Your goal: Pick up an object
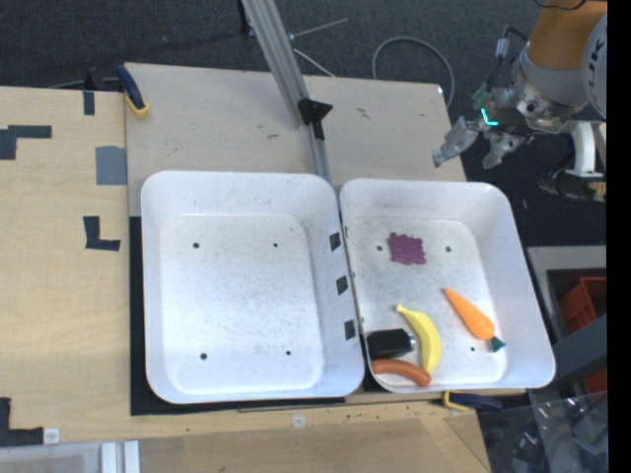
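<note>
Dark carpet floor (148,18) behind, pale wood bench (59,264) in front with a tan board (227,116) on it. Two white bins side by side: left bin (242,284), right bin (513,264) holding all the items. Grey metal rail (281,52) slants down from far to the seam between bins. Arm (567,37) comes in at far right, orange band up top. Gripper (478,146) hangs past the right bin's far edge, above the board corner, apart from every item; fingers look parted, nothing between them.

Items, all in right bin:
- banana (424,335), near middle, curved, long axis roughly far-left to near-right, touching the black block.
- carrot (469,315), right of banana, long axis diagonal, thin tip far-left, green stub near-right.
- sausage (401,371), red-orange, near edge, lying left-right, just below block.
- purple clump (406,248), far middle, no clear axis.
- black block (388,343), near left, long side left-right.
</note>
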Controlling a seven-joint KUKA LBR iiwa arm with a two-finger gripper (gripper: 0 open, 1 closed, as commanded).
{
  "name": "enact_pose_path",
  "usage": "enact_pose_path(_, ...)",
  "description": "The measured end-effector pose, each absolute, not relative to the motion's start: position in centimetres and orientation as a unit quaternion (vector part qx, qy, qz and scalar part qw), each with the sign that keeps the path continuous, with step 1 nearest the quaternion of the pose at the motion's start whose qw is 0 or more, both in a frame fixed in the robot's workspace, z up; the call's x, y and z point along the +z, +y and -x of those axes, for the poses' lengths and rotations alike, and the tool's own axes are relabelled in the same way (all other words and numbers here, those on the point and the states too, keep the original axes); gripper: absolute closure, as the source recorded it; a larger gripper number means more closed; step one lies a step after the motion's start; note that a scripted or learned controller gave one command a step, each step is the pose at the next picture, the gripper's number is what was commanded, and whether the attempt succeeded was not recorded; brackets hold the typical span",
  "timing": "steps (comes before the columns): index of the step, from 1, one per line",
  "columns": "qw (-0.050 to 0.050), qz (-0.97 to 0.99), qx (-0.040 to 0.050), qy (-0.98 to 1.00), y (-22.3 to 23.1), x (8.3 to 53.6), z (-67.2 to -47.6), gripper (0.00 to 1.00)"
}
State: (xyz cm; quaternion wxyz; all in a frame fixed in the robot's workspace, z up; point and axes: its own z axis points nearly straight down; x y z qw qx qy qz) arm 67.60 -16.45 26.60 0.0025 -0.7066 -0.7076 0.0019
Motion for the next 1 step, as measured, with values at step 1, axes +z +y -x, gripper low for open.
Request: enact_pose_path(1, 0.000, 0.706, 0.0010, -0.708, -16.46, 26.92, -67.68, 0.00)
